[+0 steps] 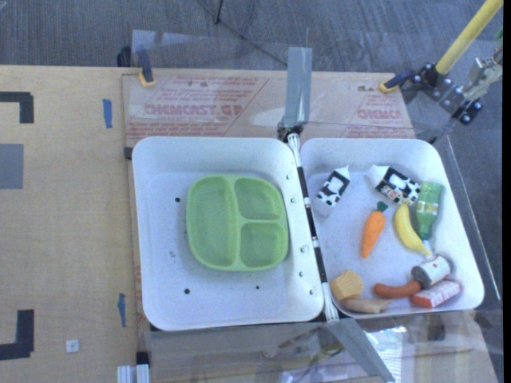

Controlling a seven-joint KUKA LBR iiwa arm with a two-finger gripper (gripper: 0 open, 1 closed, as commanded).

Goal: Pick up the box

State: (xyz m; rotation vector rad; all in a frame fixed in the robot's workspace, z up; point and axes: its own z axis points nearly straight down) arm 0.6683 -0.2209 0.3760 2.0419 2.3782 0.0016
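Box (pixel 436 294) lies in right bin's (pixel 447 166) near corner beside sausage (pixel 397 289).

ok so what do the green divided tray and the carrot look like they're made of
The green divided tray looks like moulded plastic with a matte finish: one even lime colour, rounded compartment ridges, no glare. The carrot looks like toy plastic or rubber: flat uniform orange with a small green top, too smooth for a real one, though the view is too coarse to be sure.
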